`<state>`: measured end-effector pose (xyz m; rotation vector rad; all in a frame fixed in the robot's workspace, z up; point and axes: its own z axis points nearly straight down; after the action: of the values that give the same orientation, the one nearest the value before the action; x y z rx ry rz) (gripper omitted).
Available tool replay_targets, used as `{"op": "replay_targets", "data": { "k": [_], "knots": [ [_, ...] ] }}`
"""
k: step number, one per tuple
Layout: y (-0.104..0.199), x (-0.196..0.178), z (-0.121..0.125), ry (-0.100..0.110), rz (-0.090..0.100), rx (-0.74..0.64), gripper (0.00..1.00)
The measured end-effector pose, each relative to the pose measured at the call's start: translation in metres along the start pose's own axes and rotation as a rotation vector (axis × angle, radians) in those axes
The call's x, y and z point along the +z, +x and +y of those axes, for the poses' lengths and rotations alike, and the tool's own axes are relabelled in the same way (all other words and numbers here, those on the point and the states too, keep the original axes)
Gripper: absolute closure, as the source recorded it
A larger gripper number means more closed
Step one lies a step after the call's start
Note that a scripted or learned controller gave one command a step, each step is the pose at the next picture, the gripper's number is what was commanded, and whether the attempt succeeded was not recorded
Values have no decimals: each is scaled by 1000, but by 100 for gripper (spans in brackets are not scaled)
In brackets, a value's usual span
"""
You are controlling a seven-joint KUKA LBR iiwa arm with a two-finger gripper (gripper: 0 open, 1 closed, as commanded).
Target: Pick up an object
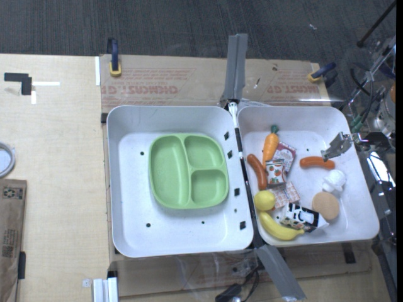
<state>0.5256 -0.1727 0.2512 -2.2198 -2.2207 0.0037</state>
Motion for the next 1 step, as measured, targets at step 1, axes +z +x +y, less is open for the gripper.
{"op": "replay_targets", "data": {
  "k": [1],
  "knots": [
    [4, 159, 48, -3, 0, 259, 0]
  ]
}}
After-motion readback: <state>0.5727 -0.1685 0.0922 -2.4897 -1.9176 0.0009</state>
